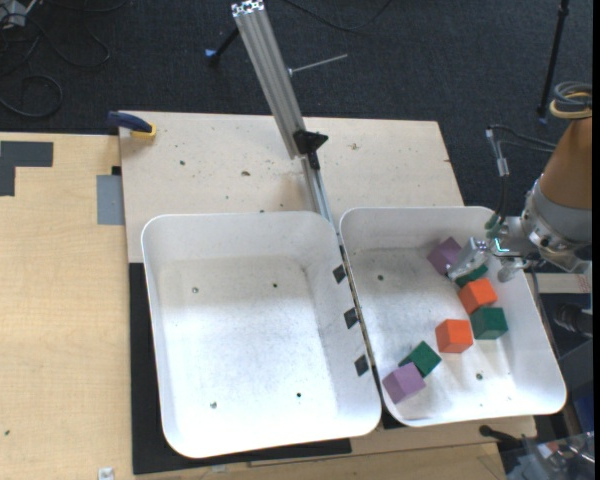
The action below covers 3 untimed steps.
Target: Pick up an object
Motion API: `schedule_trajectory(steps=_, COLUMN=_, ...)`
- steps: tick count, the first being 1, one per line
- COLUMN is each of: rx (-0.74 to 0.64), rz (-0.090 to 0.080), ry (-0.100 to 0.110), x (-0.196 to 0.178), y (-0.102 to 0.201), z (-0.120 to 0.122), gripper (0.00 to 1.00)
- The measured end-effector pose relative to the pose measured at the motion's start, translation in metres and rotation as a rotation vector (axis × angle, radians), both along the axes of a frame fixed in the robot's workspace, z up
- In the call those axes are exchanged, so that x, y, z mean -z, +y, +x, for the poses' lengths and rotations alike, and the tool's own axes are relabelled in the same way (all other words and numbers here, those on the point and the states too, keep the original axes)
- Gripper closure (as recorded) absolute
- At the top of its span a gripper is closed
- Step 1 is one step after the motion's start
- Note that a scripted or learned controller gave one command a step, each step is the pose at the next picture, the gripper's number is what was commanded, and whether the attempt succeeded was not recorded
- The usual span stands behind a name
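The right bin (pixel 540 393) holds several small blocks. A purple block (pixel 444 255) lies near the back, an orange block (pixel 478 294) just right of it, a green block (pixel 489 322) below that, another orange block (pixel 454 335) in the middle, and a green block (pixel 421 357) touching a purple block (pixel 403 381) at the front left. My gripper (pixel 477 263) reaches in from the right and hangs low between the back purple block and the upper orange block. A dark green block (pixel 469 277) shows just under its tip.
The left bin (pixel 180 230) stands beside the right one, split by a divider with black clips (pixel 348 316). A slanted aluminium post (pixel 275 78) rises behind the bins. A blue clamp (pixel 130 122) sits at the bench's back left corner.
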<state>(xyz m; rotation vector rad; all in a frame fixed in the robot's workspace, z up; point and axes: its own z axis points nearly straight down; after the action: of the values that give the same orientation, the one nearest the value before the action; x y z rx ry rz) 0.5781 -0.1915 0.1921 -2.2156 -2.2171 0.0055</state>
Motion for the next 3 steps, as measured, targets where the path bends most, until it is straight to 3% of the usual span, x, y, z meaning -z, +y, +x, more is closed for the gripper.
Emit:
schedule_trajectory(steps=1, rx=-0.001, rz=-0.001, ry=-0.004, x=-0.002, y=0.0, z=0.001, gripper=0.0)
schedule_trajectory(steps=2, rx=0.001, rz=0.0, ry=0.001, x=0.047, y=0.0, z=-0.01, gripper=0.0)
schedule_trajectory(steps=3, rx=0.002, rz=-0.013, ry=-0.033, x=0.069, y=-0.003, z=-0.002, gripper=0.0)
